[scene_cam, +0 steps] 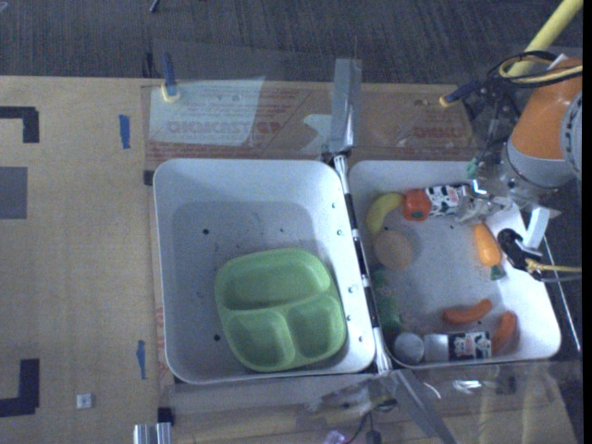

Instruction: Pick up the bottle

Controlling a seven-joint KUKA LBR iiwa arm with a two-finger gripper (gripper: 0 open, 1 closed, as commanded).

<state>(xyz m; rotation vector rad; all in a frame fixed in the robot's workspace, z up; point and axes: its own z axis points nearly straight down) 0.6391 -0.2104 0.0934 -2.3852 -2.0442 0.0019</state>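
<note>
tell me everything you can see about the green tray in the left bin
The green tray is a light green divided plate, plastic by its look, with rounded corners and three compartments: one long one along its far side and two smaller ones along its near side. It lies flat and right side up on the floor of the left bin, turned slightly askew, toward the bin's near right corner. Its compartments hold nothing.

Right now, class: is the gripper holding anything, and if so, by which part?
It cannot be told: the gripper sits at the right bin's upper edge beside a cow-patterned carton.

dim light, dark carpet floor [277,17] beyond tan bench [74,276].
</note>
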